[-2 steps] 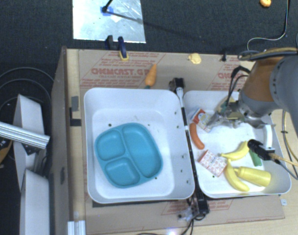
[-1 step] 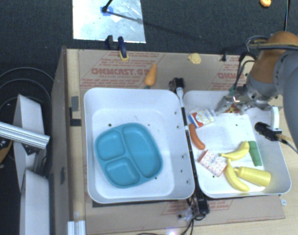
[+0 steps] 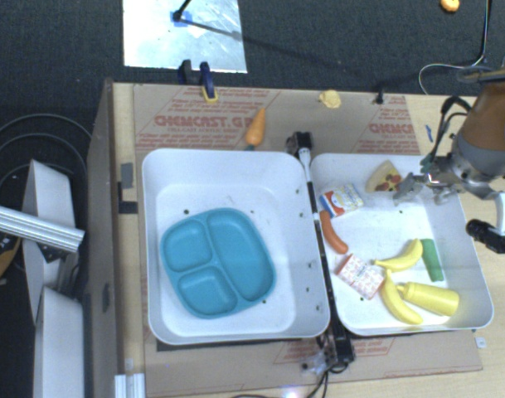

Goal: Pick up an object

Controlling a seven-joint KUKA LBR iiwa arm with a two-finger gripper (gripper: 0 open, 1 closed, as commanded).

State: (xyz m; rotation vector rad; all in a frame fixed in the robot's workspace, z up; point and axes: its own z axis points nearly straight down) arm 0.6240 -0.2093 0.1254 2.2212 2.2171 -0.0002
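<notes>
1. Can see only part of the arm (image 3: 489,123), cut off by the right edge.
2. Cannot make out the gripper (image 3: 411,186) clearly: small and blurred over the far end of the right bin (image 3: 385,226).
3. Cannot identify the yellow wedge (image 3: 385,175) with red spots, nor judge between touching the gripper and lying just beside it.
4. Cannot read the print on the white packet (image 3: 345,197) or the red-patterned packet (image 3: 360,276).
5. Can see only part of the lower banana (image 3: 397,303), overlapped by the yellow bottle (image 3: 432,298).
6. Cannot identify the small yellow lump (image 3: 330,99) on the bench.
7. Can see only part of the grey metal bar (image 3: 36,229), cut off by the left edge.
</notes>
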